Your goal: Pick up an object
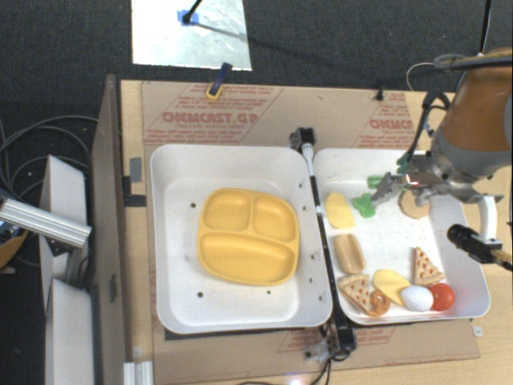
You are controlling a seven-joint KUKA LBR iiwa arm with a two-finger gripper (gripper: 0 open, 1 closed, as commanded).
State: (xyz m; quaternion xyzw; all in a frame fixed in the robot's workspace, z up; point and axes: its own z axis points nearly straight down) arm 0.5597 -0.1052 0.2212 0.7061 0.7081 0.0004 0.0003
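My gripper [385, 188] is low over the back of the right bin [481, 283], reaching in from the right. Its tip sits right against a small green toy [365, 208], which shows above and below the tip. Whether the toy is gripped is unclear. A tan round cookie [415, 207] lies just right of the gripper, partly under the wrist. A pale yellow piece [340, 211] lies left of the green toy, near the bin's left wall.
Toward the front of the right bin lie a bun [349, 253], two pizza slices [357, 292] [427, 267], a yellow lemon-like piece [390, 281], a white egg [416, 298] and a red tomato [442, 297]. The left bin [172, 215] holds a yellow divided plate [248, 237].
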